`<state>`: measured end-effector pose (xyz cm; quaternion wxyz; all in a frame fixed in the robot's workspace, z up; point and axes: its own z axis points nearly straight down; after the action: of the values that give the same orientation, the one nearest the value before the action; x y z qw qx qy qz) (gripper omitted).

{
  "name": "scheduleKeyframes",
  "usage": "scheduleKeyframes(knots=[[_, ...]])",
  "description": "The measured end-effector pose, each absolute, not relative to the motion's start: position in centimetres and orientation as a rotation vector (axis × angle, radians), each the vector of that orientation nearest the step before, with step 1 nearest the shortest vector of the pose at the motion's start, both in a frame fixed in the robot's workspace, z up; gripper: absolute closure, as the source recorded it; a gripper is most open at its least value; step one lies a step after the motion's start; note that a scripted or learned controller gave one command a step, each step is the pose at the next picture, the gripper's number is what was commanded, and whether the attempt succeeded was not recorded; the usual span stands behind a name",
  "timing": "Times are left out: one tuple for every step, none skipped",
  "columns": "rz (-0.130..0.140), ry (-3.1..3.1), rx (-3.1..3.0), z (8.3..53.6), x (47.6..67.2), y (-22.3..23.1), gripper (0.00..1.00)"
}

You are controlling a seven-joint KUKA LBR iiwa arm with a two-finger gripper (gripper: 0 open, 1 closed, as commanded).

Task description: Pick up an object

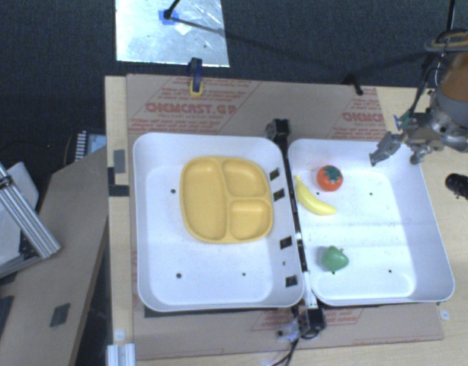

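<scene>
While the claw (402,149) hangs over the far right corner of the right bin (428,227), its two fingers can be seen spread fairly wide with nothing between them, so this looks like the approach step, no grab made yet.

From the camera view, three candidates can be counted in that bin, all to the claw's left and nearer the camera: a tomato (330,178) closest to the claw, a banana (314,200) just beside the tomato, and a green pepper (334,258) well apart from both, toward the near edge. Further left again, a yellow divided plate (225,199) is sat in the left bin (154,227).

For the next move, the claw would probably need to be shifted left over one item, lined up, and lowered with the fingers kept apart. The tomato seems the shortest trip, though it's round and could be nudged into the banana.

As for writing, "CHEMCAST" can be read in red on the brown sheet (242,97) under the bins; the smaller print can't be made out.
</scene>
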<state>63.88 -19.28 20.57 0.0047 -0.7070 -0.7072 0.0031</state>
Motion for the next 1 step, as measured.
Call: scheduleKeyframes(knots=[[-0.001, -2.226, -2.219, 21.43, 64.18, -19.22, 0.00]])
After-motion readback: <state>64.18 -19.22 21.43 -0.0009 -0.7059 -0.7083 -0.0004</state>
